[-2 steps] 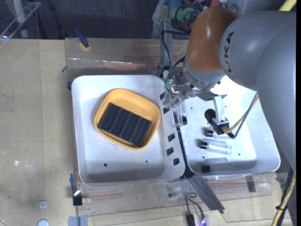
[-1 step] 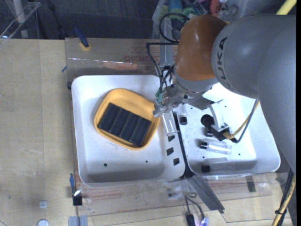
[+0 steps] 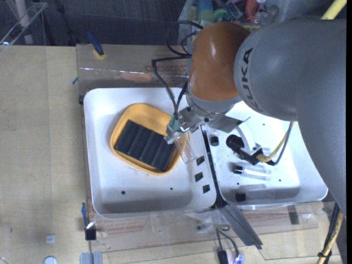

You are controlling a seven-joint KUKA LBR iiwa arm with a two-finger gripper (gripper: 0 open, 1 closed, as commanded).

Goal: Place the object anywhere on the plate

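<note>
One object: dark ridged slab (image 3: 144, 143), seen lying on plate (image 3: 122, 126), left bin (image 3: 137, 197).
Tool (image 3: 177, 130): at slab's right end; finger state cannot be told.
Long axis: slanted, upper-left to lower-right.

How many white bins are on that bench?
2. The left bin holds a yellow plate bearing a dark ridged object; the right bin, beside it, lies partly hidden under the arm.
</note>
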